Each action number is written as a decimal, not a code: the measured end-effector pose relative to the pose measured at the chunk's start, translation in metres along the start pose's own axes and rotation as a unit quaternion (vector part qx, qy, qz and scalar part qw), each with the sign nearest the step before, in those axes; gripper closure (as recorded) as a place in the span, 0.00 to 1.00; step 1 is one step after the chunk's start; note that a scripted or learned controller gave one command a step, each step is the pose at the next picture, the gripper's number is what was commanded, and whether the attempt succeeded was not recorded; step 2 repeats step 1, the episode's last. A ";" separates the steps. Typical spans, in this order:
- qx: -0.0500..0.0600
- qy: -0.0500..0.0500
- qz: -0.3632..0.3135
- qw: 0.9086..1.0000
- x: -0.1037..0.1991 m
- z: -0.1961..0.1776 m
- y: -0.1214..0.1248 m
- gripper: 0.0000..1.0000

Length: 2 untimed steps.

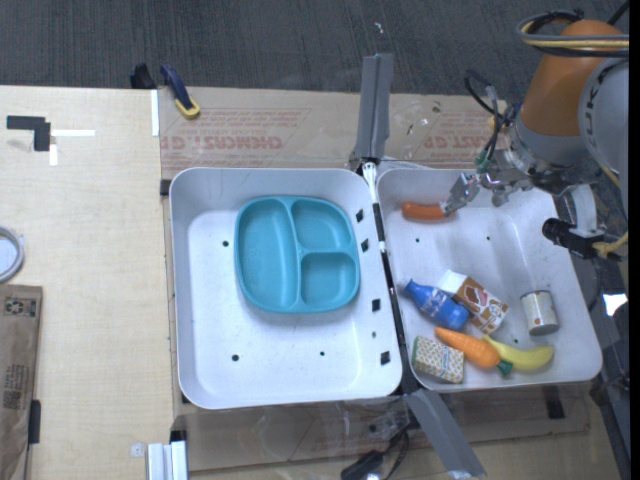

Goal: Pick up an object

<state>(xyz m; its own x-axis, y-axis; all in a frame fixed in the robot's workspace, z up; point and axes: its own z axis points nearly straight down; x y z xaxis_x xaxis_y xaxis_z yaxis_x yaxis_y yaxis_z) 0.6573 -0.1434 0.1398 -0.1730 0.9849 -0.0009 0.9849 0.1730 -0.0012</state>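
In the right bin, near its far edge, the hand is seen low over the white floor, with the grey arm reaching in from the bench's right side. An orange carrot-like piece lies just beside the hand, on the side toward the divider between the two bins, and its long axis runs roughly parallel to the bin's far edge. This is the relation on which the coming move is judged to turn: the piece lies a little to the divider side of the hand, so a small shift along that edge would probably be needed before any closing. Whether the hand is apart or together cannot be told (it is small and partly blurred here), and nothing is seen held in it. The other things are gathered well apart, at the near edge of the same bin: a blue bottle, a small brown carton, a metal can, a banana, a second carrot and a cracker-like block. In the left bin a teal divided plate is placed.
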 end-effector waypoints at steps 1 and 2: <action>0.001 0.000 -0.010 1.000 0.044 0.051 0.009 0.00; 0.001 0.000 -0.010 1.000 0.044 0.051 0.009 0.00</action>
